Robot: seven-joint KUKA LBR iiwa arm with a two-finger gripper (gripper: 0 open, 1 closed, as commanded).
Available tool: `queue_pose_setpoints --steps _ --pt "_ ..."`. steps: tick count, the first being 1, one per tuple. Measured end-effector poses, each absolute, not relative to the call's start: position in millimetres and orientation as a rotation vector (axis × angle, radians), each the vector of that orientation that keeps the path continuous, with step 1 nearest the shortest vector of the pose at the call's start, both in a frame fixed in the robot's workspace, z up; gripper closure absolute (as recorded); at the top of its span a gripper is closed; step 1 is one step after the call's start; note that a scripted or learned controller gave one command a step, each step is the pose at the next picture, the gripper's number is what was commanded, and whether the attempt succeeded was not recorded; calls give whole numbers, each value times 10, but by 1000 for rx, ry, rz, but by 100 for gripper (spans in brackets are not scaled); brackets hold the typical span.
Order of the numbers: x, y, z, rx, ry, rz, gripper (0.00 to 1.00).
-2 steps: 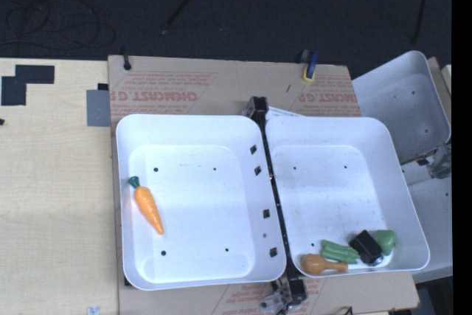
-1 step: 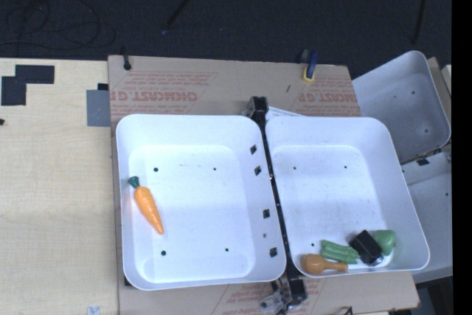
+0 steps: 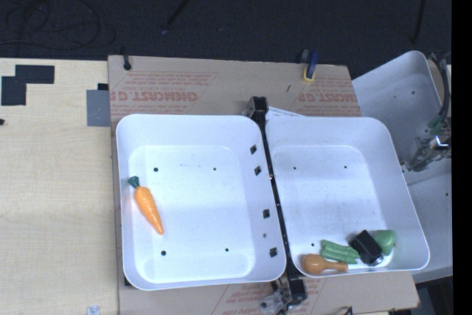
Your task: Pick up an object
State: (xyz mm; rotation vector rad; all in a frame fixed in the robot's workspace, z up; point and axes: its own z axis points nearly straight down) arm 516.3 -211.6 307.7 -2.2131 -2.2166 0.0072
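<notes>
- Carrot (image 3: 148,209) first — a toy one, orange with a green top, lying in the left bin (image 3: 188,130) near its nine o'clock wall, tip slanting toward five o'clock.
- Over to the right bin (image 3: 335,130): a small huddle at its five o'clock corner.
- In that huddle, a black block (image 3: 366,246) sits tilted, touching a pale green piece (image 3: 384,239) at its three o'clock side.
- Just beside it, a dark green pod-shaped toy (image 3: 338,251), and below that an orange-tan pear-shaped toy (image 3: 322,264) — all close together.
- Both bins rest side by side on brown cardboard (image 3: 221,88) atop the counter (image 3: 51,188).
- Pincer state: cannot tell.
</notes>
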Motion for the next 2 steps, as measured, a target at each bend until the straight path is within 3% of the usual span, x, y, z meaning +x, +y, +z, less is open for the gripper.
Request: queue_pose_setpoints --steps 1,2 --pt "4745 -2149 3678 -2228 -2220 -1 100" --pt "4759 -2141 3978 -2222 -2224 0 100"
